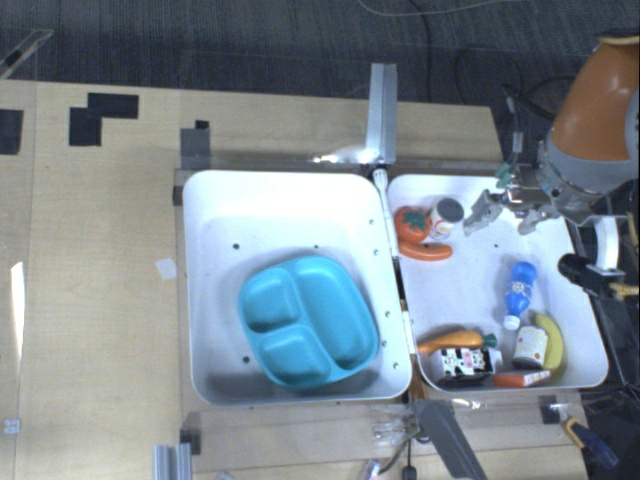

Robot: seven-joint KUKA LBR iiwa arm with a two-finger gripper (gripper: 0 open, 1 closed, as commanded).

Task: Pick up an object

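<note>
Nothing is lifted yet. Claw (505, 208) hovers over the right bin (470, 298), fingers apart and empty. Nearest to it sit a jar (447, 214) and tomato (412, 224) just left; bottle (520, 286) lies below. Descent and grasp remain.

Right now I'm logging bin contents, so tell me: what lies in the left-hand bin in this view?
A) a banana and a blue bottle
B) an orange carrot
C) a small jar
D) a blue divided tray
D: the blue divided tray lies alone in the left bin, while the banana and blue bottle lie in the right bin.
</note>
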